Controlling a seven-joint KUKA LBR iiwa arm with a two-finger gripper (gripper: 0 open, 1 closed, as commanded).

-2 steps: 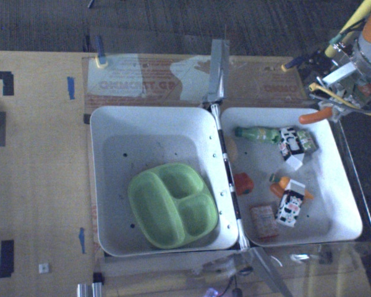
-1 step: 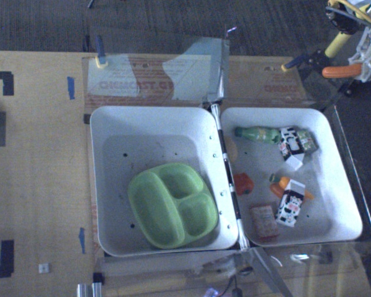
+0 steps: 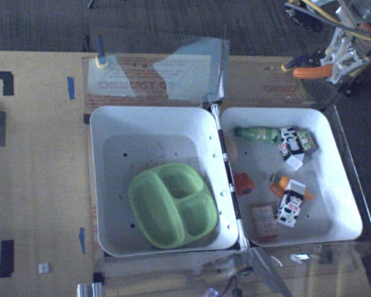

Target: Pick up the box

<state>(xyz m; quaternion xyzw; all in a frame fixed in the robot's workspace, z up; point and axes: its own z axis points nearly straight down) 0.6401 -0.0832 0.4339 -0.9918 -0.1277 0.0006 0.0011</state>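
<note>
The arm [image 3: 349, 17] sits at the upper right corner, raised; its wrist trails yellow cables.

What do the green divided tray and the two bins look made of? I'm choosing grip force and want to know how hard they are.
The green divided tray looks like moulded plastic, matte: uniform colour, rounded compartment walls, soft highlights. The left bin and right bin look like thin white plastic, semi-matte, with rounded rims and small dark dots on the left floor; coated metal can't be ruled out.

The claw [image 3: 358, 17] is cut off by the top-right corner, its fingers lost among cables.
</note>
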